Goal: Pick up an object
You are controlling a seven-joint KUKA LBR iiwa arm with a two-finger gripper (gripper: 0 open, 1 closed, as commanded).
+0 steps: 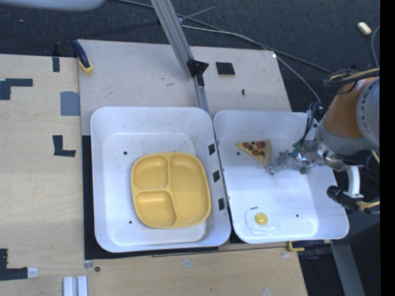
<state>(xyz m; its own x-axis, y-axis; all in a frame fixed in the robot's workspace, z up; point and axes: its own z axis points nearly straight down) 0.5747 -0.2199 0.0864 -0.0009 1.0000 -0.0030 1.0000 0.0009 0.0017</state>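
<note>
The bench carries two shallow white bins: the left bin holds a yellow three-compartment plastic plate, and the right bin holds two toy food items. The nearest candidate for the pick is the flat triangular toy pizza slice with red topping and a tan crust, lying at roughly 11 o'clock from the right bin's centre. A flat white toy fried egg with a yellow yolk lies at about 7 o'clock, near the front wall. The pizza slice is judged light, stiff and thin; it sits low on the smooth bin floor and may slide if pushed sideways. The recommended hold is across the narrow width of the slice, one finger on each long edge, with the fingers lowered fully to the floor. The grey two-finger gripper is at 4 o'clock from the slice, just beside its crust end and low over the bin floor. How far its fingers are open cannot be told at this resolution, and nothing is visible between them.
</note>
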